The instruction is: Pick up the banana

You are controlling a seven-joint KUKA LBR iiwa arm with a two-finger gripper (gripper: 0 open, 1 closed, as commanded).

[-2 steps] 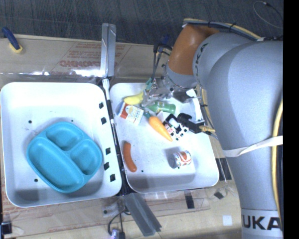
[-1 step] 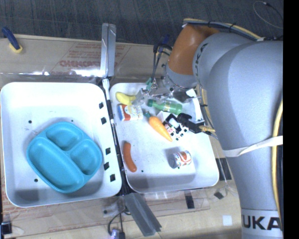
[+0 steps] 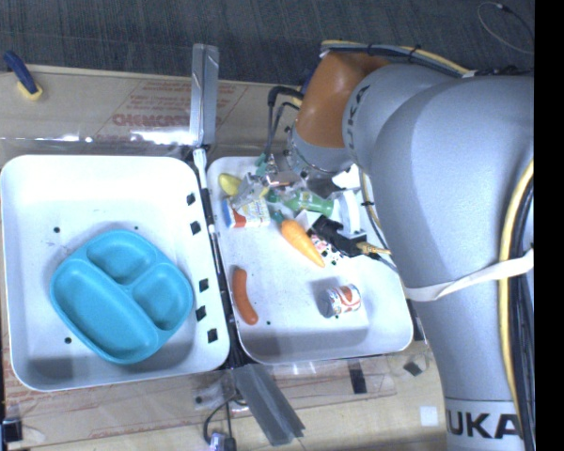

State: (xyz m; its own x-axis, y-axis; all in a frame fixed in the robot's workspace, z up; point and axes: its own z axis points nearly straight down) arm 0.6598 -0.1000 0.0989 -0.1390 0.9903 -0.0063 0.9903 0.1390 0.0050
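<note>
The banana (image 3: 227, 184) shows as a small yellow piece at the far left corner of the right bin (image 3: 381, 332), close to the bin's wall. My gripper (image 3: 260, 181) is low over that corner, just to the right of the banana, amid a cluster of small items. The grey arm with its orange band (image 3: 327, 101) comes in from the right and hides the bin's far right part. Nothing yellow sits visibly between the gripper's tips.
In the right bin lie an orange carrot (image 3: 299, 241), a reddish sausage (image 3: 244, 296), a small can (image 3: 340, 300) and a green bottle (image 3: 307, 201). The left bin (image 3: 28, 186) holds a blue divided plate (image 3: 120, 294). A metal divider (image 3: 205, 83) stands between the bins.
</note>
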